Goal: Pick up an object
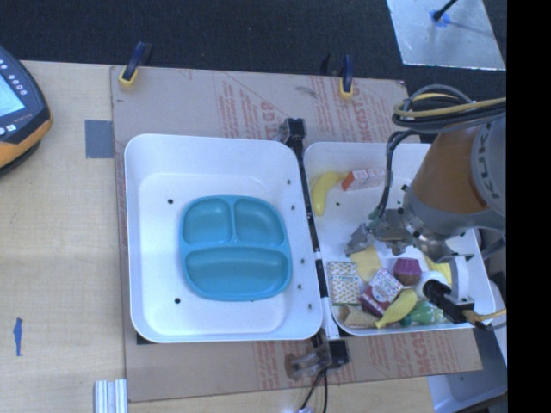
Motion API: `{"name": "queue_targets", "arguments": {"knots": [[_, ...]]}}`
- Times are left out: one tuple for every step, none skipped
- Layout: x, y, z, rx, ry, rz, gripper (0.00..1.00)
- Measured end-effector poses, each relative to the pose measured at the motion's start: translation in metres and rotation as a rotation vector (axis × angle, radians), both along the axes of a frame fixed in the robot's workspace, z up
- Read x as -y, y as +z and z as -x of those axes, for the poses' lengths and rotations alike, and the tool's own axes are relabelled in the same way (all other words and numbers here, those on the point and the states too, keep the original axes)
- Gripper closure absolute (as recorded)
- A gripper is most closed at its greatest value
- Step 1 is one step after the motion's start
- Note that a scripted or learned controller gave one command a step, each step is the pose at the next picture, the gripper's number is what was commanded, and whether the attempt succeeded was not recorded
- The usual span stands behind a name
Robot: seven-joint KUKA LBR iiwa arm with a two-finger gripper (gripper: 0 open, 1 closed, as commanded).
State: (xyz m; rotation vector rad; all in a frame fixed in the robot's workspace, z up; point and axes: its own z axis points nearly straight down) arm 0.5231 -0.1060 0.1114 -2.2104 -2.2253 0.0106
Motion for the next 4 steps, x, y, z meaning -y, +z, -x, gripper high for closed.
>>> {"name": "queue_targets", "arguments": {"knots": [[0.050,-0.019,-0.104,0.014,-0.001,0.003,0.00],[0.002,-0.020,-0.019,-0.003,-0.003,-0.005,0.00],[0.015,-0.007,-0.138,0.017,0.001,0.002,0.00],[0.012,-0.014,-0.063,-0.002,-0.004,-0.002,0.00]]}}
